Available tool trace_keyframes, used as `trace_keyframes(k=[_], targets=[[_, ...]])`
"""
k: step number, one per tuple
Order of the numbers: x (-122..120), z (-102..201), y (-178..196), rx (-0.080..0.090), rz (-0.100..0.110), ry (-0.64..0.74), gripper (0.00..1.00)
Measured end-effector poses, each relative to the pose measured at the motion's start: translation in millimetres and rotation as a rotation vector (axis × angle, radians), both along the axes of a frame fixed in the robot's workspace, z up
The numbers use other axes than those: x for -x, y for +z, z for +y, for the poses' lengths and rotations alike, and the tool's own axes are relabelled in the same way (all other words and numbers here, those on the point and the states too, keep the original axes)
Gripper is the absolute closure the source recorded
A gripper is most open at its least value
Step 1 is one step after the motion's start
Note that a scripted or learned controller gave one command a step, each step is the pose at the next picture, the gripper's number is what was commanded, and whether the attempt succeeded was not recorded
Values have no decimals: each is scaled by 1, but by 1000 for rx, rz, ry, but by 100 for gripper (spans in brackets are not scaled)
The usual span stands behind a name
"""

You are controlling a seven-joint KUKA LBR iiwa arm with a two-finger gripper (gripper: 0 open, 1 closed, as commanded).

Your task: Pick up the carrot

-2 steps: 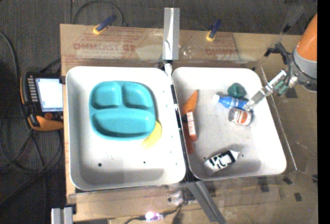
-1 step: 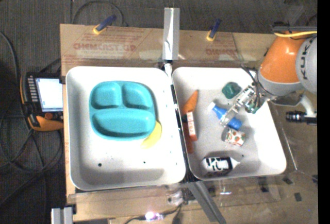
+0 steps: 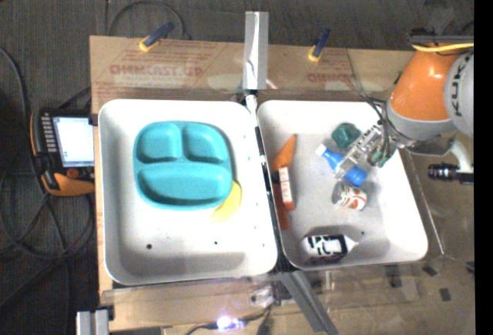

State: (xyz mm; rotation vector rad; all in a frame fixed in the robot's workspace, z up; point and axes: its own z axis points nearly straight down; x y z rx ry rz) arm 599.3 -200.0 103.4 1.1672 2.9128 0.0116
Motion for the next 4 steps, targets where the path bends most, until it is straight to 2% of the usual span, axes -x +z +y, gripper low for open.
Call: trace_keyframes(k=[1,2,3,4], targets=[[26,27,93,6,8,-589,100],[40,-25,217,8,6,-617,100],[115,-24,184,7,7,-325,100],[115,-23,-4,3,8,-511,100]])
